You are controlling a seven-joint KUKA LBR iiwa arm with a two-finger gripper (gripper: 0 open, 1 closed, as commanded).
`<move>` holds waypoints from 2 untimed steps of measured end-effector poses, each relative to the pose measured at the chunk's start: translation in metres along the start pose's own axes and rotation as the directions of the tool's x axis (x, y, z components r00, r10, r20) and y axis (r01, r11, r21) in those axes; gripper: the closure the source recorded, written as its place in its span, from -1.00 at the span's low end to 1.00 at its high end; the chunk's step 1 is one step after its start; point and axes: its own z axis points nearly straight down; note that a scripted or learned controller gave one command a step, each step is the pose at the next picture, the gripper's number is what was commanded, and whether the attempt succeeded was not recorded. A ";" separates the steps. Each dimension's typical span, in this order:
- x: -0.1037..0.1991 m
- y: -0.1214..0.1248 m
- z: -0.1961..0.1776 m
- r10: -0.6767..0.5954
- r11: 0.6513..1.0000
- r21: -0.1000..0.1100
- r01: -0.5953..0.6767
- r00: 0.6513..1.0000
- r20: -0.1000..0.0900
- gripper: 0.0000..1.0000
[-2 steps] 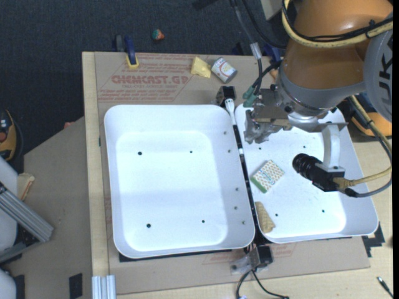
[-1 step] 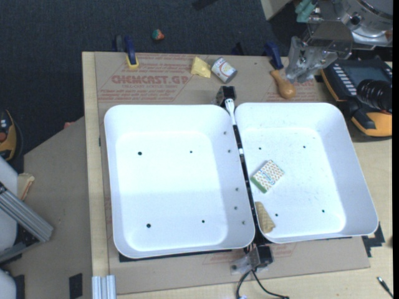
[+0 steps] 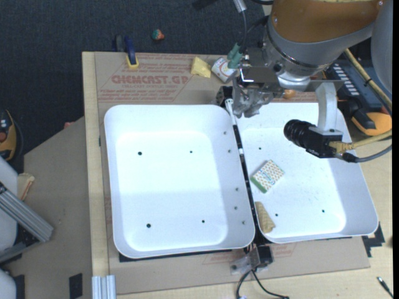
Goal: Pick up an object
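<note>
— How far along was the pick?

— Nothing looked lifted; the hand (image 3: 249, 103) hung at the far rim where the two bins met; whether it was released or clenched, I could not tell.

— And the objects?

— A small patterned packet (image 3: 268, 175) lay in the right bin (image 3: 349, 192), nearer the camera than the hand and apart from it; a tan piece (image 3: 264, 217) lay nearer still, against the dividing wall; the grasp seemed entirely left to do.

Patterned packet (image 3: 268, 175), tan wedge (image 3: 264, 217) in right bin (image 3: 349, 220).
</note>
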 end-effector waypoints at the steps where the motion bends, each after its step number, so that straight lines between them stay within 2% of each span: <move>1: 0.037 -0.023 0.115 0.003 1.000 0.003 -0.003 1.000 0.001 1.00; 2: 0.115 -0.029 0.025 -0.002 1.000 -0.021 0.002 1.000 -0.007 1.00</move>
